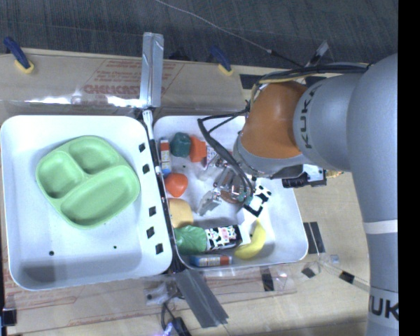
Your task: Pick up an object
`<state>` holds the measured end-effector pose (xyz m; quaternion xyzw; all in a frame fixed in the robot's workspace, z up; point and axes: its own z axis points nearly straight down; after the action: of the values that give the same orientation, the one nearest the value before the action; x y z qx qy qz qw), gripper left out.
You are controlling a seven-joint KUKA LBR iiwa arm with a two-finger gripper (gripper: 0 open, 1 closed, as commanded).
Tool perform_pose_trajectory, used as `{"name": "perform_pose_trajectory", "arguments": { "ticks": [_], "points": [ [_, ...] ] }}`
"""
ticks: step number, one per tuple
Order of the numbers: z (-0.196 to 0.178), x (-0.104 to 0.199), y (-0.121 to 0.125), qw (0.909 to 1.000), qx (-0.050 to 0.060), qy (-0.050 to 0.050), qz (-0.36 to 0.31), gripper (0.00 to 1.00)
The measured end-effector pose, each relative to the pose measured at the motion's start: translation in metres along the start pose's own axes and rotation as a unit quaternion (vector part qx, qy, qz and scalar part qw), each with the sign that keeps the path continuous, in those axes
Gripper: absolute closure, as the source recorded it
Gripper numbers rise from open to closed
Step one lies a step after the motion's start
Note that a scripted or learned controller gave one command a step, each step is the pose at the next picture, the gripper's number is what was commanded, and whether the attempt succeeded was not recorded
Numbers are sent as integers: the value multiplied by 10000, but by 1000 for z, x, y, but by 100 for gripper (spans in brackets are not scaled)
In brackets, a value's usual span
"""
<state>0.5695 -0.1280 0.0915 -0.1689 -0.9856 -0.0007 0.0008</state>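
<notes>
Grey arm hiding right bin (back corner), claw indistinct

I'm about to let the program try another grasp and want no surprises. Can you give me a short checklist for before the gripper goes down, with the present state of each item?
1. Gripper is over the right bin, above its middle: ok.
2. Nothing seen between its fingers: ok.
3. Fingers open enough for a grasp: cannot tell, wiring clutters the view.
4. Target right below: cannot tell; the orange ball lies to its left, the banana lower right.
5. Objects crowd together along the bin's left wall: not ok for a clean single pick.
6. Green plate sits apart in the left bin: ok.
</notes>
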Motion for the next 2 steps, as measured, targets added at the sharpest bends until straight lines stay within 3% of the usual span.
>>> {"name": "perform_pose_trajectory", "arguments": {
  "ticks": [1, 2],
  "points": [
    [-11, -1, 1, 10000, 3, -12, -30, 100],
    [-105, 6, 64, 9968, -17, -55, 793, 100]
  ]
}}
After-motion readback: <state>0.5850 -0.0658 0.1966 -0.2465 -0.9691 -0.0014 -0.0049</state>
